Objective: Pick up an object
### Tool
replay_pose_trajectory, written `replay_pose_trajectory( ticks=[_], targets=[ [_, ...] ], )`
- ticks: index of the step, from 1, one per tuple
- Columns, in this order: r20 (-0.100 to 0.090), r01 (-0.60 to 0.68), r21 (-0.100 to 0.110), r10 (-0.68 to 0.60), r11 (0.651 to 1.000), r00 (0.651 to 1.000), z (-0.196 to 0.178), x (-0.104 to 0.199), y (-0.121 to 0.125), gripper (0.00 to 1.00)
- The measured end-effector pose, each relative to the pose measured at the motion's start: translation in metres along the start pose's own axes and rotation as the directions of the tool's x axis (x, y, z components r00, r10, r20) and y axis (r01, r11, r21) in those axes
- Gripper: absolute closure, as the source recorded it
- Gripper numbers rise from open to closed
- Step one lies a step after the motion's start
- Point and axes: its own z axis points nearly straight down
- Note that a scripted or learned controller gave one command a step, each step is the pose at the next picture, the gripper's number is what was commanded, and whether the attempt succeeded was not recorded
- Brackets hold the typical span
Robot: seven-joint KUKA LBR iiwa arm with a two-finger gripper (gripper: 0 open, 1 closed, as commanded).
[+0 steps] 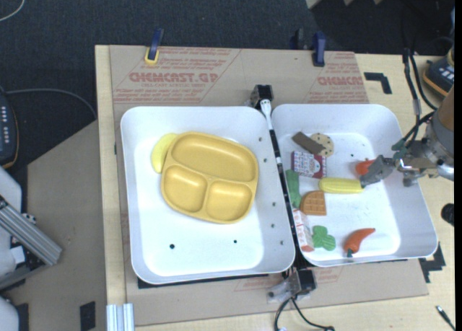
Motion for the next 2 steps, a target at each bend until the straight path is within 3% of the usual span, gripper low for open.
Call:
replay_pose_trajectory(
  ticks=[1, 2],
  targets=[
    [0.003, 0.004, -0.013, -0.003, 1.0, 1.0, -0.007, 0.0, 0.003, 0.0],
    [0.001, 0.003, -0.01, -0.003, 1.0, 1.0, 0.035, 0.001, 0.004, 0.0]
  ],
)
